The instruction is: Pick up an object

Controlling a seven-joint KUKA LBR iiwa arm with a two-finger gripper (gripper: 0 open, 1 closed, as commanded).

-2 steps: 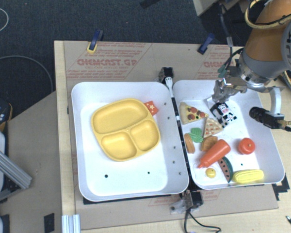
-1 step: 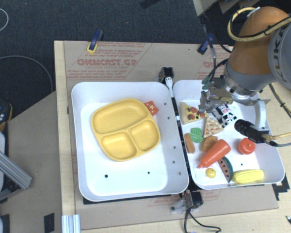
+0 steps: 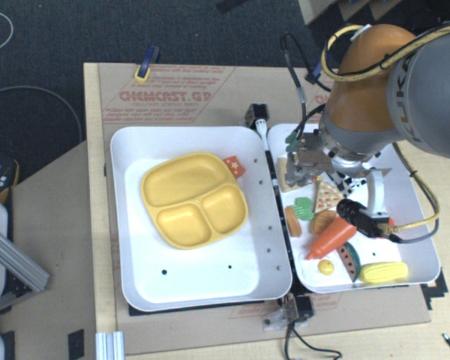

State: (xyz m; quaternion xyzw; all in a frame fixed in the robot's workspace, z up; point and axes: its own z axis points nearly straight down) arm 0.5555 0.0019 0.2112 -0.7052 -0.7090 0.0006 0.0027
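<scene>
Red lettering reading "CHEMCAST GP" is printed on the brown paper-covered board [image 3: 172,92] beyond the left bin; smaller lines are illegible.

Cardboard-topped bench [image 3: 172,96] — two white bins [image 3: 127,201], blue-yellow clip [image 3: 145,64]

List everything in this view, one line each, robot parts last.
left bin: 1, white, left on bench
divided plate: 1, yellow, in left bin
small block: 1, orange-red, at plate's upper right
right bin: 1, white, right on bench
toy carrot: 1, orange, in right bin
toy corn: 1, yellow, right bin's near corner
green toy: 1, green, right bin
arm: 1, grey and orange, over right bin
gripper: 1, low in right bin
</scene>
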